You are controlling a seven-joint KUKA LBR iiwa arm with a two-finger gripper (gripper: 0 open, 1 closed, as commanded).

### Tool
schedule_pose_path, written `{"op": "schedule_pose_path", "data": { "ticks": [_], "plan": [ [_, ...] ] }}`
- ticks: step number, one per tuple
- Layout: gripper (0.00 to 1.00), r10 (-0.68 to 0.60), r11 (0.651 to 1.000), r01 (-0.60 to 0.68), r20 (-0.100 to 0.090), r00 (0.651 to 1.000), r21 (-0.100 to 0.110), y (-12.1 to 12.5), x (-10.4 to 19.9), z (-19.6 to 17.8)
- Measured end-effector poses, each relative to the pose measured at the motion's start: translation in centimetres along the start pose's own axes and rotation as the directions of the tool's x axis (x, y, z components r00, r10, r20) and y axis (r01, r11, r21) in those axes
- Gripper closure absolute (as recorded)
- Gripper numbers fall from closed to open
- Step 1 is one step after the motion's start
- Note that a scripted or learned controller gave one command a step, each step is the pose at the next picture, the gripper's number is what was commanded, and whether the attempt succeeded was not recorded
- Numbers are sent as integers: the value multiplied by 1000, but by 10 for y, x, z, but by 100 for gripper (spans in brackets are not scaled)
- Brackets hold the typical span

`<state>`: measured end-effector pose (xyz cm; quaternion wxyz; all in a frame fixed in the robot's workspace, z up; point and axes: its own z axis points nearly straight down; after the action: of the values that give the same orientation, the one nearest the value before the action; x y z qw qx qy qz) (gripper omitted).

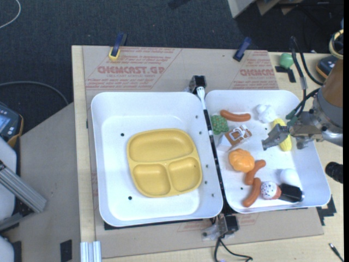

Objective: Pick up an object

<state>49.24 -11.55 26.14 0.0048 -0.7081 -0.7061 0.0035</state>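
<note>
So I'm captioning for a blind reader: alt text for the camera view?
The claw hangs over the right bin by a yellow toy, among toy sausages and an orange piece. The left bin holds a yellow divided tray.

A flat bench top covered with brown printed paper [163, 70] carries two shallow white plastic bins placed side by side, their inner rims touching along the middle. Taking the left white bin [109, 146] as landmark: the right white bin [313, 173] sits directly to its right. A blue and yellow spring clamp [116, 47] grips the bench's far edge beyond the left bin's far-left corner. A dark blue clamp [241, 49] grips the same edge, farther right, beyond the right bin.
</note>
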Motion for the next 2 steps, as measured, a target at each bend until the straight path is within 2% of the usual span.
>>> {"op": "schedule_pose_path", "data": {
  "ticks": [1,2],
  "plan": [
    [0,-3,1000,3,2,1000,-13,2,0,-6],
    [0,-1,1000,1,0,1000,-5,0,-8,41]
  ]
}}
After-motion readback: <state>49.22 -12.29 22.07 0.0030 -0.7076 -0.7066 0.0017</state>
